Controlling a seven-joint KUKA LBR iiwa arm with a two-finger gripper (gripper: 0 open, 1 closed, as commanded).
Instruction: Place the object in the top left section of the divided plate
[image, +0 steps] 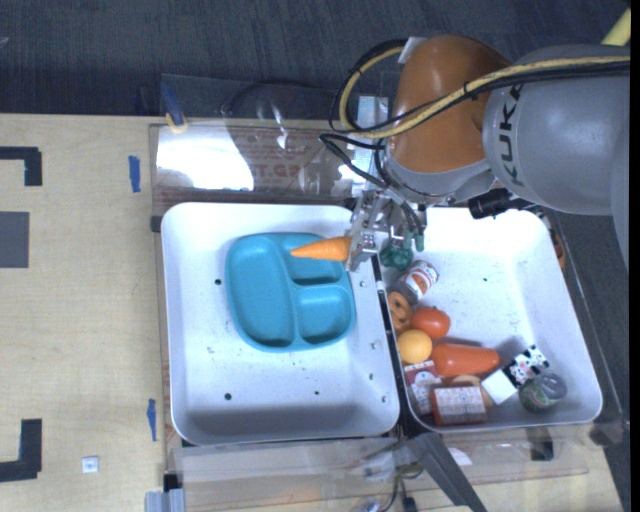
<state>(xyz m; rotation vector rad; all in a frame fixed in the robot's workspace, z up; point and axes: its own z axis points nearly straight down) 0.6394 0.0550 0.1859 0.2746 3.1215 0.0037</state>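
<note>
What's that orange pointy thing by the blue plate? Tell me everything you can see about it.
It looks like a toy carrot: a smooth orange cone, plastic by its look, lying nearly level. Its narrow tip points left over the upper right part of the blue divided plate in the left bin. Its thick end sits at the gripper, seemingly pinched between the fingers. Whether it rests on the plate or hangs just above it cannot be told.

Pale wooden bench bearing two white bins side by side.
</note>
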